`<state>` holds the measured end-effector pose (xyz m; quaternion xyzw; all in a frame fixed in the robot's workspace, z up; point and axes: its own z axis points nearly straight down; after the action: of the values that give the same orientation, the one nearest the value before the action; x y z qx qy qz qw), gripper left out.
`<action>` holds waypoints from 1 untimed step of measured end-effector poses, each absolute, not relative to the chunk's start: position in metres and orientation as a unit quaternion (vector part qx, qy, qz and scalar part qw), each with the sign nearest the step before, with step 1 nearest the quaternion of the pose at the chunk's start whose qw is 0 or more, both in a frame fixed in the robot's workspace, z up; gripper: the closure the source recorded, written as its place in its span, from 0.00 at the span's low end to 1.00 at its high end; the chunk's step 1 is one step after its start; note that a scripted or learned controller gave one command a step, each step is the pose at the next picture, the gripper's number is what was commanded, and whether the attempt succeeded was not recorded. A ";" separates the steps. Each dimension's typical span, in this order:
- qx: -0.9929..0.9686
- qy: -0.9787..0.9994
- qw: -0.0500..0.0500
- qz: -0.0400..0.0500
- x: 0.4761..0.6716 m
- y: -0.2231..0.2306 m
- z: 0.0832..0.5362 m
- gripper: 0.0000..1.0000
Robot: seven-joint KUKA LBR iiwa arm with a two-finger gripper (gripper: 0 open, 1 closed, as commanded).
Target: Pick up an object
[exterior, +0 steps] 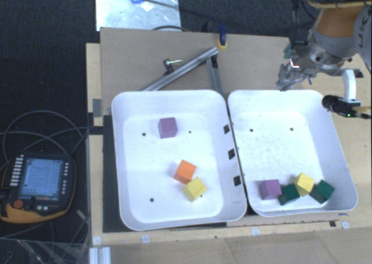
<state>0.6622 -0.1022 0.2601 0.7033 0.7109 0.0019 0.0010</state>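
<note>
Our gripper [289, 81] hangs over the right bin's [279, 106] far rim; we cannot tell its state. No block is between the fingers. Candidate blocks cluster in that bin's near corner: purple block [269, 188], yellow block [304, 183], two green blocks [322, 191].

A robotics lab: a teach pendant [36, 186] with cables lies on dark carpet [40, 53] beside the desk [174, 47].
</note>
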 end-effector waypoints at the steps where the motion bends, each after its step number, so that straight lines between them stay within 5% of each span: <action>1: 0.703 0.711 0.000 0.001 0.663 -0.048 0.245 1.00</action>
<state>0.6627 -0.0475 0.2447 0.7034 0.7108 0.0012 -0.0002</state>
